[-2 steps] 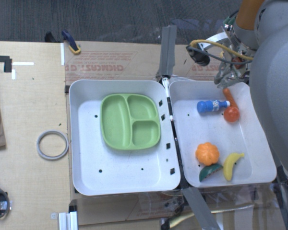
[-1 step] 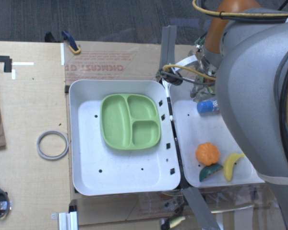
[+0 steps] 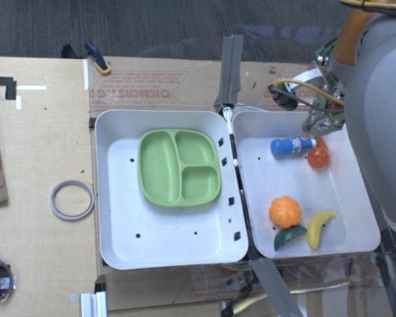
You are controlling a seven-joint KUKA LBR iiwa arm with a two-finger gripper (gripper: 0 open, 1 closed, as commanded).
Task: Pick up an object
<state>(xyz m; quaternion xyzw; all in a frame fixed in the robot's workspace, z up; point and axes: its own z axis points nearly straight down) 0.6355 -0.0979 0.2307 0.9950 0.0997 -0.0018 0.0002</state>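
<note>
White plastic forms the two shallow bins on the bench; the right bin serves as the landmark for all positions given below. Against its far wall, towards the right corner, a blue bottle is laid on its side, and a red ball is seen touching the bottle's right end. Near the front wall an orange fruit is placed, with a green wedge-shaped piece just in front of it and a yellow banana to the right of that piece. Left of the right bin, in the left bin, a green divided plate is set.

The hand is held at the far right corner of the right bin, just above the bottle and the ball. Whether it is spread or closed cannot be told, since it is hidden among cables and wrist hardware. Nothing is seen lifted; every object rests on a bin floor.

The task is judged to be at an early stage: an approach towards the bottle or the ball appears under way, but no grasp is shown. Descent, closure on one object and lifting are all judged to remain. Because bottle and ball are in contact, a clean grasp of either alone may be hindered.
</note>
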